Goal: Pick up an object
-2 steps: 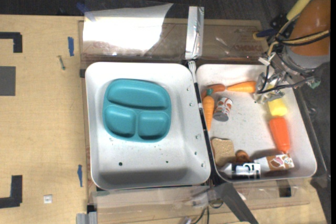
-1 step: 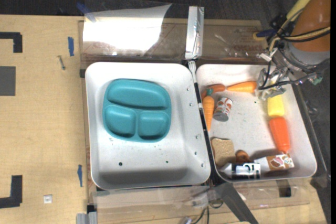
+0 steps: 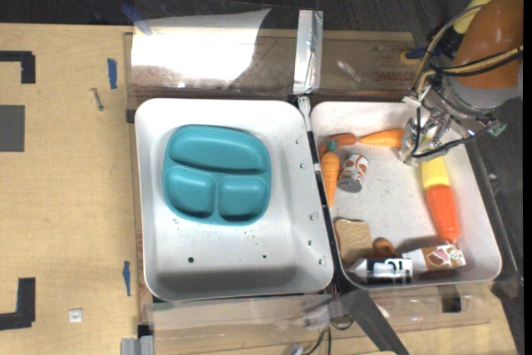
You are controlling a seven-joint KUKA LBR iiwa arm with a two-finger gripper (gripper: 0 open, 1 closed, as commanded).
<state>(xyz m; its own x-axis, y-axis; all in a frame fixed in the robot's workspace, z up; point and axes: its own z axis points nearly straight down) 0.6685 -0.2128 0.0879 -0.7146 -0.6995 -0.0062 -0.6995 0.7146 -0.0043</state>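
The right white bin (image 3: 482,204) holds several small items. An orange carrot (image 3: 381,138) lies along its back wall and a second carrot (image 3: 330,175) lies against its left wall. Between them sits a small white and red can (image 3: 353,172). A yellow and orange bottle (image 3: 439,199) lies lengthwise on the right side. My gripper (image 3: 420,141) hangs over the bin's back right corner, between the carrot's right end and the bottle's yellow top. Nothing visibly hangs from it.
A bread slice (image 3: 353,237), a small brown piece (image 3: 382,246), a black and white bottle (image 3: 386,268) and a brown packet (image 3: 442,256) lie along the right bin's front. The left bin (image 3: 274,253) holds a teal divided plate (image 3: 218,172). A clear plastic sheet (image 3: 199,50) stands behind it.
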